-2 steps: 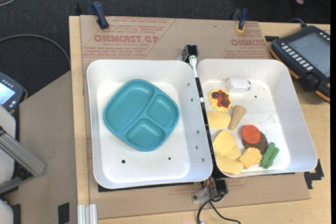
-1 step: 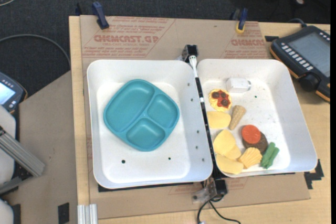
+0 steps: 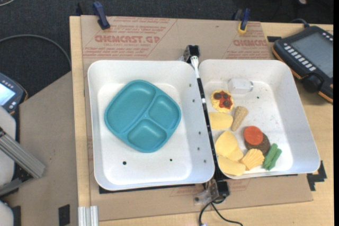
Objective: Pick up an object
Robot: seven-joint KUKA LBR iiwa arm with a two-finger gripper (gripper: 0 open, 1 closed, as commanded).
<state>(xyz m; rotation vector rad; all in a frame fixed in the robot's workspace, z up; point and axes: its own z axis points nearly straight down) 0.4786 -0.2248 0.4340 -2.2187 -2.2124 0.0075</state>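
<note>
A heap of small toy food pieces lies in the right-hand shallow white bin (image 3: 286, 82), gathered toward its left and lower part in the lower right of the frame; a small round pizza-like piece with red spots (image 3: 222, 100) sits uppermost, just right of the seam between the bins; a tan ridged cone (image 3: 239, 117) leans below and to its right, touching a pale yellow wedge (image 3: 220, 121); lower down a larger yellow cheese-like wedge (image 3: 227, 144) overlaps another flat yellow slice (image 3: 231, 167) near the bin's bottom rim; a ridged yellow shell-shaped piece (image 3: 252, 158) lies just beside them; a red round disc (image 3: 253, 135) rests on a dark brown patty (image 3: 263, 145), and a green bean-like pod (image 3: 273, 157) lies at a slant against their lower right; a pale translucent blob (image 3: 239, 84) sits apart near the top of the bin.

The left-hand shallow white bin (image 3: 100, 87) bears a teal plastic divided plate (image 3: 142, 115) with three compartments, roughly at its middle; both bins rest on a brown cardboard sheet (image 3: 132, 34) printed with red lettering, clipped by a blue clamp (image 3: 100, 14) at upper left; a black handheld pendant (image 3: 310, 55) lies at the right edge.
</note>
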